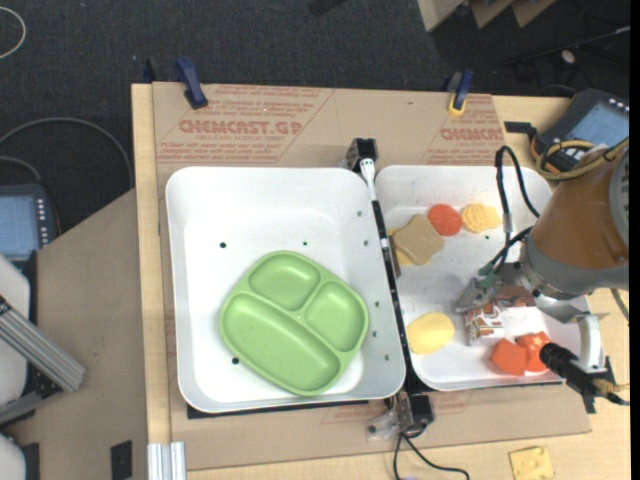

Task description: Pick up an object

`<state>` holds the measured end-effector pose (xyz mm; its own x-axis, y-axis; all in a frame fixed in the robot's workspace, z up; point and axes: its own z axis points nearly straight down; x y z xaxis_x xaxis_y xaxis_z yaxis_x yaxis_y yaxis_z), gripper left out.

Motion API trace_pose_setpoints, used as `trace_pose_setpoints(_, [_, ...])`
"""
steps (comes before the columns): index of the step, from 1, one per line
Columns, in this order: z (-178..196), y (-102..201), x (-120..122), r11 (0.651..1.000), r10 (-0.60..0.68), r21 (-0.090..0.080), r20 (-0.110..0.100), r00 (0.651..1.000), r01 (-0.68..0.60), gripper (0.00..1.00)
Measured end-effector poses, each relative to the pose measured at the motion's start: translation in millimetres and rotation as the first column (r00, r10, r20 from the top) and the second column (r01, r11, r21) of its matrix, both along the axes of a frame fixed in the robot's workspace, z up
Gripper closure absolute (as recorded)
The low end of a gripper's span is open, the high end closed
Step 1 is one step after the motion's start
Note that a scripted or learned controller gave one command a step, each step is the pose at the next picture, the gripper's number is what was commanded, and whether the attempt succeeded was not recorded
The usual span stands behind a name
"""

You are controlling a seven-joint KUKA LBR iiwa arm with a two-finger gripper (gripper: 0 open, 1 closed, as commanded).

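Right bin [440, 183]: gripper [484, 308] low beside the yellow piece [430, 333]
Grip: can't tell
Left bin [190, 268]: green tray [293, 320]

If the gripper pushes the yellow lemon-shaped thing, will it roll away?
Probably a little: the yellow piece looks rounded and smooth, so it may roll or slip. The bin wall beside it should stop it. It looks like light toy food.
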<state>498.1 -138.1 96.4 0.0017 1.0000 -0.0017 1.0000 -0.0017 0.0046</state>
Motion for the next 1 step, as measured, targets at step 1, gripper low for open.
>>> trace_pose_setpoints(1, [93.7,88.8,25.6,1.000,0.013,0.005,0.006,1.000,-0.013,1.00])
